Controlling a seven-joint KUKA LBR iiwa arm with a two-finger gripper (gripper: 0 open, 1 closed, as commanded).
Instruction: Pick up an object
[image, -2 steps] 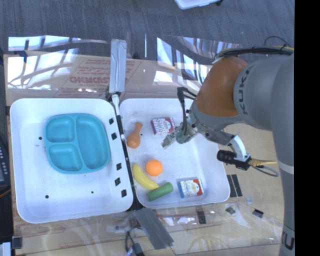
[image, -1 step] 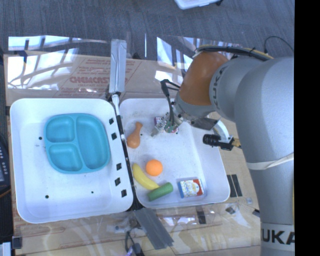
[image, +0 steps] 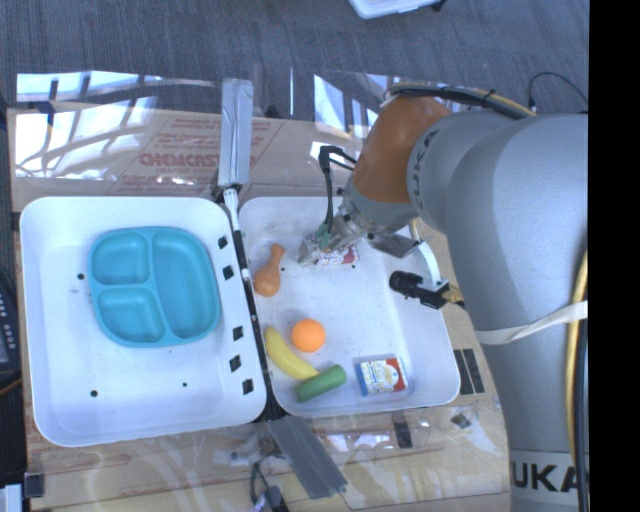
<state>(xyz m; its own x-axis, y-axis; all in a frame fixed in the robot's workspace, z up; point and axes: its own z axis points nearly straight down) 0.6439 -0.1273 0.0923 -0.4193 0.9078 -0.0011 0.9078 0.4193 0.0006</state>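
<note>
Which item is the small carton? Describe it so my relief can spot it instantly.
Look in the right bin, along its near edge. The small carton lies flat in the near right corner, just right of the green cucumber: the only boxy, printed item there.

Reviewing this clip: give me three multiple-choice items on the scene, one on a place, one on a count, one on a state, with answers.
1. Where is the blue divided plate?
A. left bin
B. right bin
C. on the bench outside the bins

2. How many compartments does the plate have?
A. two
B. three
C. five

3. How does the banana lie relative to the green vegetable?
A. touching it
B. far across the bin
C. in the other bin

Answers: 1 A, it sits inside the left bin. 2 B, three hollows show. 3 A, its lower end meets the vegetable.
</note>
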